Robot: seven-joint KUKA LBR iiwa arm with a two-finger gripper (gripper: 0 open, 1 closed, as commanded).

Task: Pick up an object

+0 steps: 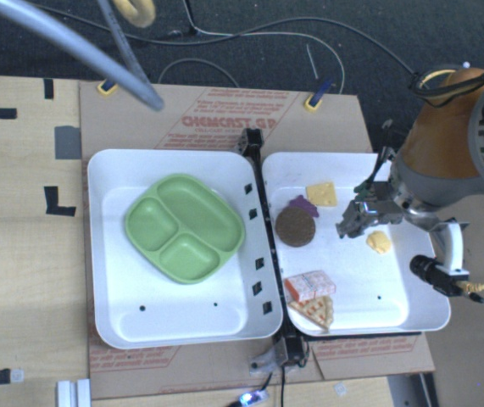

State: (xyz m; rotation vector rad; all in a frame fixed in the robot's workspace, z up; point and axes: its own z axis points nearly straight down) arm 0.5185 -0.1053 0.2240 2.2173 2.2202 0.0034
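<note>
Two white bins were seen side by side in the middle of the frame. In the left bin (110, 312) a green divided plate (186, 225) lay tilted. In the right bin (424, 312) a brown round object (295, 226) was placed just right of the divider, with a purple piece (303, 203) touching its upper edge and a yellow cheese-like square (322, 194) near it. A small yellow piece (379, 242) lay further right, and a wrapped red-and-white item (310, 285) and a waffle-like wedge (314, 311) were placed near the lower edge. The gripper (356, 220) was positioned low over the right bin, between the brown object and the yellow piece; its opening could not be told, and nothing was seen held.
</note>
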